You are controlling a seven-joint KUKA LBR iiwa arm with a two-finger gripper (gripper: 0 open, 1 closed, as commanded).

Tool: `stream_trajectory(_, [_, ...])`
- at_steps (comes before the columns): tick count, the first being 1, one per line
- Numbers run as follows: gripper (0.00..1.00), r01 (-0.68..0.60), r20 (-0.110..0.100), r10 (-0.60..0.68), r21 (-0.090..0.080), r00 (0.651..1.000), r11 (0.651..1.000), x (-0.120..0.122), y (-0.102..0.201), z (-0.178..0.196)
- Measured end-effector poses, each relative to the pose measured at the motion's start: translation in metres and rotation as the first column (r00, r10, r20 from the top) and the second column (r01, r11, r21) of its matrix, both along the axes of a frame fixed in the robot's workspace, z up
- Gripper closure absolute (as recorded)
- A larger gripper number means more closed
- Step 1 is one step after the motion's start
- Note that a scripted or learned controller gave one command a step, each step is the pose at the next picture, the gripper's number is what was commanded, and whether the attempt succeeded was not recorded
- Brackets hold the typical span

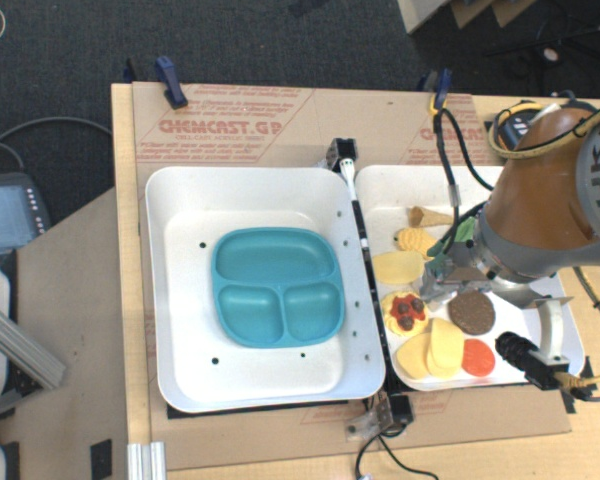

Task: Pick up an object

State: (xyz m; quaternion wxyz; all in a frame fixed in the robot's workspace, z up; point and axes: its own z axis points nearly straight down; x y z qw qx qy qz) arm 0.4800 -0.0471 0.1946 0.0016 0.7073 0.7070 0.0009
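1. We see the end effector (432,286) low in the right bin (570,343), among toy foods (432,346).
2. We cannot tell its grip state.
3. A teal plate (277,286) sits in the left bin (175,298).

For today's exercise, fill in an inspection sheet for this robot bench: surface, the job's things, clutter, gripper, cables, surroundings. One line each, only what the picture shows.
Surface: wooden bench bearing a left bin and a right bin, side by side.
Job's things: toy foods in the right bin, among them a brown disc, a red piece and yellow pieces.
Clutter: teal divided plate in the left bin.
Gripper: gripper low over the right bin's foods; nothing seen held.
Cables: black cable running to the arm; another below the bench edge.
Surroundings: dark carpet, blue clamps on the bench's far edge.
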Motion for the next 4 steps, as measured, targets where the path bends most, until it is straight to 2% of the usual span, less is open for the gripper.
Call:
stream_trajectory(1, [1.0, -0.008, 0.003, 0.008, 0.002, 1.0, 1.0, 0.0, 0.069, 0.058])
stream_trajectory(2, [1.0, -0.011, 0.006, 0.011, 0.005, 1.0, 1.0, 0.0, 0.162, 0.134])
stream_trajectory(3, [1.0, -0.006, 0.012, 0.006, 0.007, 1.0, 1.0, 0.0, 0.19, 0.254])
stream_trajectory(4, [1.0, 0.004, -0.012, -0.004, -0.001, 1.0, 1.0, -0.002, 0.138, 0.129])
